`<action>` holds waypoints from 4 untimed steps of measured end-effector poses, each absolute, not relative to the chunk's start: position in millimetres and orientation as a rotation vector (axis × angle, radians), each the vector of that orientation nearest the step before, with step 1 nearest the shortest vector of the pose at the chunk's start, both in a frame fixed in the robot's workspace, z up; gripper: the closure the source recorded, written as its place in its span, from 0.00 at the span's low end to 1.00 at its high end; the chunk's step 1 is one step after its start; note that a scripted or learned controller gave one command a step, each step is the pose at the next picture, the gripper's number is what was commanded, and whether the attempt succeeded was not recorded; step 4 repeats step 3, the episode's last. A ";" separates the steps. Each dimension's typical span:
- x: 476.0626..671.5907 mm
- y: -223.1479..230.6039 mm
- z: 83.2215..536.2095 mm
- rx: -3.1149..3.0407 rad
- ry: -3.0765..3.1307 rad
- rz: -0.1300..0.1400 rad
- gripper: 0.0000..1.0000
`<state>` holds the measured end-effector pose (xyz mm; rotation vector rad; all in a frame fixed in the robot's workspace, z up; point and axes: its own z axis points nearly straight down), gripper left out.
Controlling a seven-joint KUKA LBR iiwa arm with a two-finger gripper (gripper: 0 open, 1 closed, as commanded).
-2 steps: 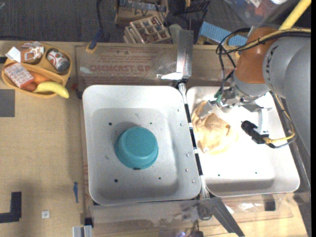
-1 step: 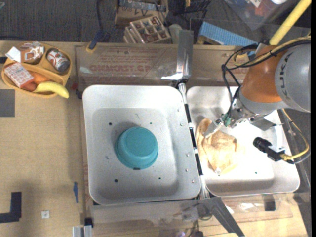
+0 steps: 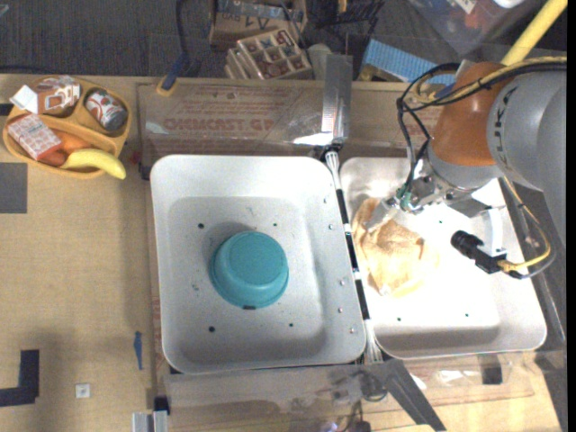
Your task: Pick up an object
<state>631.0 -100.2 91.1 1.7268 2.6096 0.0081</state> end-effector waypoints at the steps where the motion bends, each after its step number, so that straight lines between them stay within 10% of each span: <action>1: 597.2 -105.2 90.9 1.722 2.615 0.011 0.00; 2: 664.4 -101.2 90.4 1.859 2.519 0.007 0.00; 3: 594.5 -122.3 90.8 1.763 2.589 0.008 0.00; 4: 594.5 -122.3 90.8 1.763 2.589 0.008 0.00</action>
